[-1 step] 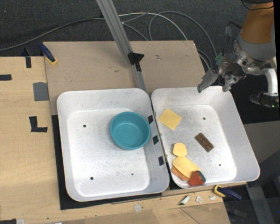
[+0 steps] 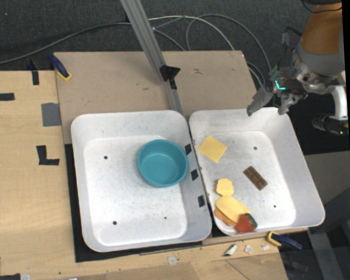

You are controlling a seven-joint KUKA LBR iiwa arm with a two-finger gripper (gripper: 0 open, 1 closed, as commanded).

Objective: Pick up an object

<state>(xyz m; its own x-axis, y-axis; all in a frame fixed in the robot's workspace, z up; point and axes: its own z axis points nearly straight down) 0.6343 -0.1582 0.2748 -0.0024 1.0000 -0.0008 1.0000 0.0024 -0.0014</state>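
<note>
Two white bins side by side on the bench. Left bin point(image 2: 95, 188) carries a teal bowl point(image 2: 161, 162), upright, mouth up. Right bin point(image 2: 282, 159) carries the small pieces: yellow square point(image 2: 213, 149) near its upper left, brown bar point(image 2: 255, 178) mid-bin with long axis slanting upper left to lower right, a yellow round piece point(image 2: 224, 187) and yellow slab point(image 2: 233, 208) above a red piece point(image 2: 246, 223) at the near edge. Gripper point(image 2: 267, 104) hangs over the right bin's far right corner, jaws apart, nothing between them. Judgement: pick not yet begun; reach, close and lift all remain.
</note>
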